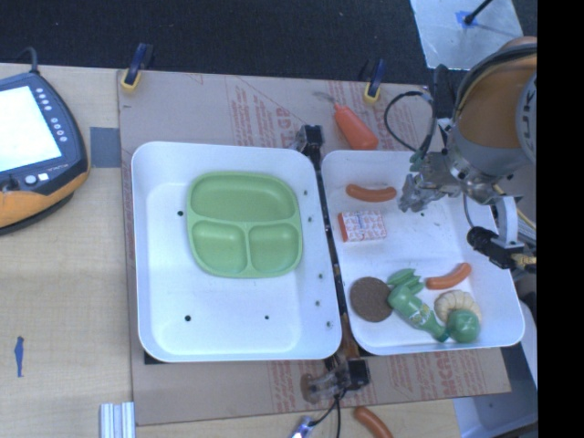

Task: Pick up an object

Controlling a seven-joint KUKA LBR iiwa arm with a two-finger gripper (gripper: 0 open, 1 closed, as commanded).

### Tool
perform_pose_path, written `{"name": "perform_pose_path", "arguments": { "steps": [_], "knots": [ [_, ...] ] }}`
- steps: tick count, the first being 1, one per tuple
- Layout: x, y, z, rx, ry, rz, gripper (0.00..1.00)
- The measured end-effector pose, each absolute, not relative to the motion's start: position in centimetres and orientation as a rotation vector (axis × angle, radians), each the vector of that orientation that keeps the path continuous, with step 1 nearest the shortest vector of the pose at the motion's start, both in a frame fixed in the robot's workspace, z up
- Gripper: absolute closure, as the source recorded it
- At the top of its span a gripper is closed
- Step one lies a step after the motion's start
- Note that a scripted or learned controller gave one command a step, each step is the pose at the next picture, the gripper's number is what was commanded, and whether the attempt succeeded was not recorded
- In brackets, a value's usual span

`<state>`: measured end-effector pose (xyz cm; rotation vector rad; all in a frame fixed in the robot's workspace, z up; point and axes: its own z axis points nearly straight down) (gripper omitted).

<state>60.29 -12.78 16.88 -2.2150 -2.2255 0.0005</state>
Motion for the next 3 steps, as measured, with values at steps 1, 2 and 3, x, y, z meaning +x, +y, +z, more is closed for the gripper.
{"name": "perform_pose_path", "arguments": {
  "steps": [1,2,3],
  "knots": [
    [64.1,-13.5,9.1,-2.213,-2.227,0.005,0.00],
    [65.6,-13.7,9.2,-2.212,-2.224,0.005,0.00],
    [61.6,-11.5,9.2,-2.216,-2.225,0.005,0.00]
  ]
}}
